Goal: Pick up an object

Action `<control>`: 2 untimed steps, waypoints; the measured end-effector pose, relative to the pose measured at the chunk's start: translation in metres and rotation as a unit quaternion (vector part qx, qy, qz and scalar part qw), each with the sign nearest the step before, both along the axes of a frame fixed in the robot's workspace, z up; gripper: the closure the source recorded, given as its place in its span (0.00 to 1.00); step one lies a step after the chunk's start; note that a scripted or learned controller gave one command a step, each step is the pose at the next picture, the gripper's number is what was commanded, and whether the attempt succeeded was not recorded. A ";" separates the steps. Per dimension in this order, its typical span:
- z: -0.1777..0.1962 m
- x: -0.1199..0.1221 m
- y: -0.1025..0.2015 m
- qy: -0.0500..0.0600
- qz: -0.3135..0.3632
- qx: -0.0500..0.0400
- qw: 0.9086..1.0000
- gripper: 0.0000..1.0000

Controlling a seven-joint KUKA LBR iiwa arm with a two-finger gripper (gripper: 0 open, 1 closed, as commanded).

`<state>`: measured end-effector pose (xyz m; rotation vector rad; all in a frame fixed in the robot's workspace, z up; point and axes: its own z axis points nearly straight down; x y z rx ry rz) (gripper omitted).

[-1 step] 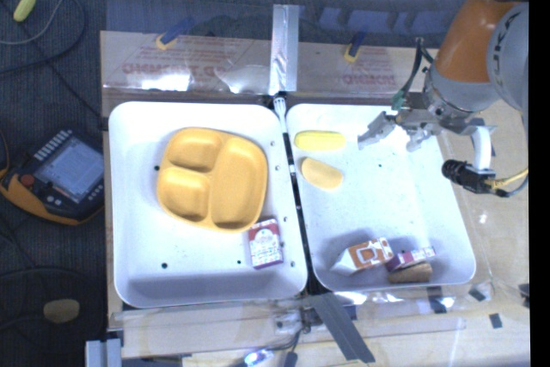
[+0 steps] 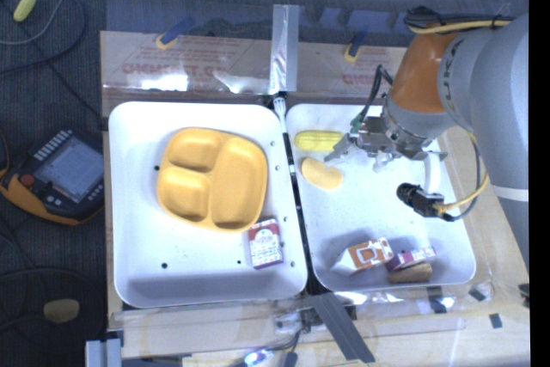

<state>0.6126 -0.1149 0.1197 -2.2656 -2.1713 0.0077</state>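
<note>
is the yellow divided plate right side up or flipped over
Right side up: the yellow divided plate in the left bin shows its three sunken compartments facing the camera.

Robotics lab: taped bench (image 2: 215, 56), teach pendant (image 2: 60, 176).

both white bins (image 2: 129, 211) look like smooth, glossy plastic. the yellow divided tray (image 2: 212, 177) has a matt plastic look. the arm's shell (image 2: 498, 99) is smooth grey.

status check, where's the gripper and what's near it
Gripper low in right bin, nothing held. Corn and yellow piece beside it. Path clear.
</note>
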 end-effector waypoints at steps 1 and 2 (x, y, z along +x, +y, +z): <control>-0.029 0.031 0.001 -0.002 0.005 0.000 1.000 0.00; -0.026 0.049 0.019 0.012 0.004 0.001 1.000 0.00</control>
